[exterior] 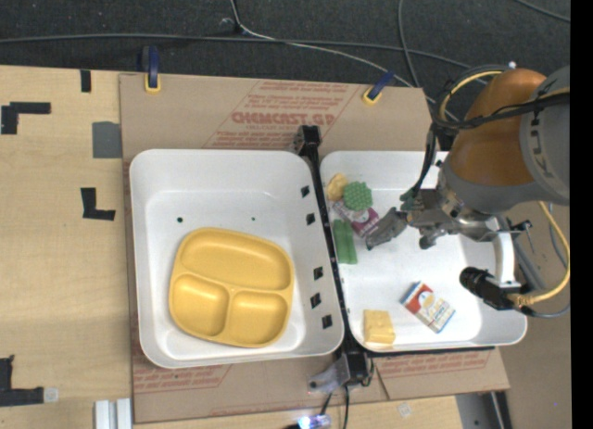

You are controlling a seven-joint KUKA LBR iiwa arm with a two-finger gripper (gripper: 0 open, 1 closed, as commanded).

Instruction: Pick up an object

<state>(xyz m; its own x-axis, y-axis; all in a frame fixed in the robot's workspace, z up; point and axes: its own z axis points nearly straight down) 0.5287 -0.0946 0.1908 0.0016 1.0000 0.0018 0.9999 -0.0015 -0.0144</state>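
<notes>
Cardboard sheet (269,117) under two white bins (153,177)

Free room and obstacles, as I read them from my console. In the left bin (148,186) a yellow divided tray (232,285) takes the middle and lower floor; I see bare floor along the upper wall and down the left side. The black divider (322,233) stands between the bins. In the right bin (505,330) a green stick (346,244), a green ball (358,196) and a small yellow piece (336,184) crowd the upper left corner beside the divider. The arm (496,154) overhangs the upper right. Along the lower wall lie a yellow block (378,326) and a small box (428,307), apart; I see open floor between these and the corner cluster.
</notes>
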